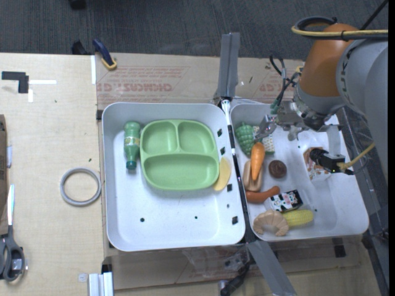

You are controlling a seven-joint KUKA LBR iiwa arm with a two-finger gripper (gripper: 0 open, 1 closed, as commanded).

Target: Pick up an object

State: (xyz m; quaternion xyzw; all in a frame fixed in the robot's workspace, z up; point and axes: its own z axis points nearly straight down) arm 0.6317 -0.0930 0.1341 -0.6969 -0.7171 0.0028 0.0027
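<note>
corn cob (298,217) lies nearest; jaws (266,128) hang over carrot (257,160), likely lining up; their spread unclear

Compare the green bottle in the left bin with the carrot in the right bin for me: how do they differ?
The green bottle is green with a paler label band; the carrot is plain orange. The bottle lies alone on the bin floor beside the green divided plate; the carrot lies among crowded food items. The bottle is cylindrical, the carrot tapers. Both are elongated and point roughly up-down in the view.
</note>
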